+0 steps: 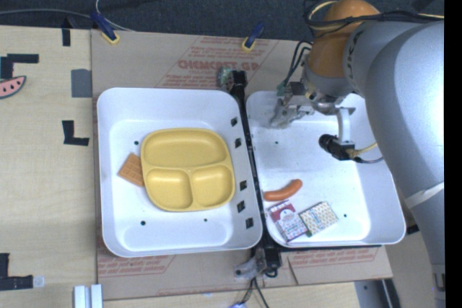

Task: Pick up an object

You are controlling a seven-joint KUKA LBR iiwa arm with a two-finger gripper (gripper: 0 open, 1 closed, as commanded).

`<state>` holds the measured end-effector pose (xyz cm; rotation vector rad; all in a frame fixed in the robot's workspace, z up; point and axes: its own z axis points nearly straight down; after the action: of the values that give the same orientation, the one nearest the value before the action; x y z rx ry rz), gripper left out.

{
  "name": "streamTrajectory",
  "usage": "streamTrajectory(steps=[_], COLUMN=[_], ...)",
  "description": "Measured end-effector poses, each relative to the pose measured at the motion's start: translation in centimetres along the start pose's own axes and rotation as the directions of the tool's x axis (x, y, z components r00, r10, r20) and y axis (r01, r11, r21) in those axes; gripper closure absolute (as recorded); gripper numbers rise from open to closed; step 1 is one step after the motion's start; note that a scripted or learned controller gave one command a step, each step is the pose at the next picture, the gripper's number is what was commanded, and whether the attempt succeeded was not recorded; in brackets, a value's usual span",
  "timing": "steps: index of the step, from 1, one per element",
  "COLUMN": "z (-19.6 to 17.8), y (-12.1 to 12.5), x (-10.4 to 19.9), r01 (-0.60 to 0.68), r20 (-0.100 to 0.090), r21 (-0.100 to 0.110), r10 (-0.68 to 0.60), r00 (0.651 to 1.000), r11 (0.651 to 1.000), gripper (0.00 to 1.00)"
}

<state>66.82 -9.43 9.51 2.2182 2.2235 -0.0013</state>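
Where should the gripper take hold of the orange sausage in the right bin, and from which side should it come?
Probably at the middle of the sausage, from above, with the fingers across its narrow width. It lies flat, long and slightly curved, with bare floor of the right bin along both long sides. The two small packets lie apart, nearer the front wall.

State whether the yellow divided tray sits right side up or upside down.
Right side up: the yellow tray shows its three hollow compartments facing the camera.

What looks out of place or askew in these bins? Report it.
One oddity: a tan cracker-like piece in the left bin lies tucked partly under the yellow divided tray. In the right bin, hot dog and two packets lie flat.
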Motion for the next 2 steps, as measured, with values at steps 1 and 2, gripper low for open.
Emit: streamTrajectory(steps=[1, 2], z=[0.0, 1.0], y=[0.0, 0.0], x=[0.0, -0.8], r01=[0.0, -0.001], r20=[0.0, 0.0], r21=[0.0, 0.0], r10=[0.0, 0.001], r00=[1.0, 1.0], r11=[1.0, 1.0], gripper=[0.0, 0.0])
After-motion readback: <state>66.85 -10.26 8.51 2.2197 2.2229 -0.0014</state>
